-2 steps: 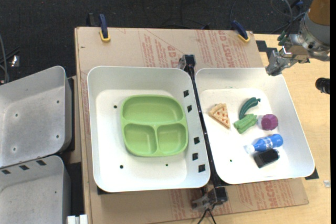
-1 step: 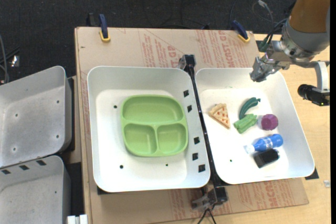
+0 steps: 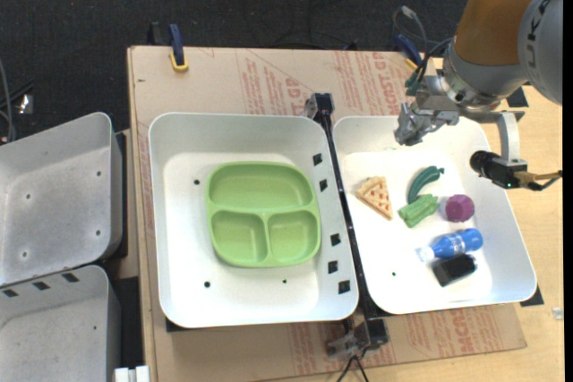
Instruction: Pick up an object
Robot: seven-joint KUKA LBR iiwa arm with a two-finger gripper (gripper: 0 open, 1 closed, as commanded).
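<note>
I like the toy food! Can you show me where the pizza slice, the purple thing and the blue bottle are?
pizza slice (image 3: 375, 196): camera view, middle of the slice, right bin.
purple thing (image 3: 459, 207): camera view, centre of its rounded top, right bin.
blue bottle (image 3: 457, 242): camera view, middle of its blue body, right bin.

My arm (image 3: 501, 4) is showing its orange band above a grey wrist, and my gripper (image 3: 410, 131) is looking dull grey at the upper right of the frame. Both bins are gleaming white, the left bin (image 3: 170, 282) and the right bin (image 3: 510, 282). In the left one a divided tray (image 3: 263, 213) is glowing pale lime green. On the right, a pizza slice toy (image 3: 375, 196) is showing tan with orange-red dots, a dark green piece (image 3: 424, 181) is lying above a lighter green one (image 3: 418, 210), beside a purple ball (image 3: 459, 207), a blue bottle (image 3: 457, 242) and a black block (image 3: 454, 269). The bench board (image 3: 269, 76) is showing brown with red lettering.
</note>
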